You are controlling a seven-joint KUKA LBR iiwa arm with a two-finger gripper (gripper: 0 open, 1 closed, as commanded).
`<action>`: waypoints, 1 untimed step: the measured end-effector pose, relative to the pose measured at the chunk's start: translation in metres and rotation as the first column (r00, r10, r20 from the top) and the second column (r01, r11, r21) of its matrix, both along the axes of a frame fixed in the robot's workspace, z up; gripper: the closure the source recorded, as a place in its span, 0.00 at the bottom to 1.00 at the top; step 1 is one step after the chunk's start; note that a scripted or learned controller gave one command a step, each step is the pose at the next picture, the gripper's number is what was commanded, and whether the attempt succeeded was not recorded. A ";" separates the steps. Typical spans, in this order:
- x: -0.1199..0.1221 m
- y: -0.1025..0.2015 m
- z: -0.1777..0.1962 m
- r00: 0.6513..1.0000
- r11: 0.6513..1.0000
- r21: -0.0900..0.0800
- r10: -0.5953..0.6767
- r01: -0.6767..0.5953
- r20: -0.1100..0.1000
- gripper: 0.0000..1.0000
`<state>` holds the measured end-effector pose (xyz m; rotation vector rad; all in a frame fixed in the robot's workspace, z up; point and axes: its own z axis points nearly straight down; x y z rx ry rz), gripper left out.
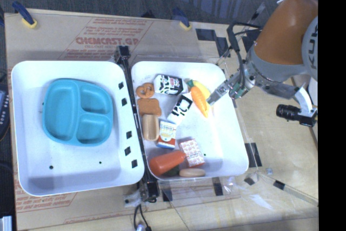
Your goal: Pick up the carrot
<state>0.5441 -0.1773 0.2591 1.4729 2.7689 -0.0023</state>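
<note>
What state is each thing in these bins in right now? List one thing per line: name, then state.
Carrot: lying in the right bin, not lifted.
Gripper: low beside the carrot, at its right.
Blue tray: flat in the left bin.
Milk carton: lying on its side.
Pretzel: lying flat.
Red sausage: lying near the bin's front wall.

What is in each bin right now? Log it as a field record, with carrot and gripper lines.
left bin: blue divided plate
right bin: carrot, pretzel, black-and-white carton, red sausage-like item, other small toy foods and packets
carrot: orange, lying in the right bin's upper right part, next to a yellow piece
gripper: just right of the carrot, over the right bin's right side
carrot held: no, it lies in the bin
arm: reaches in from the right
</note>
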 end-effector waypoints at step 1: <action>-0.031 0.048 -0.042 0.999 0.999 0.005 -0.047 0.048 -0.010 1.00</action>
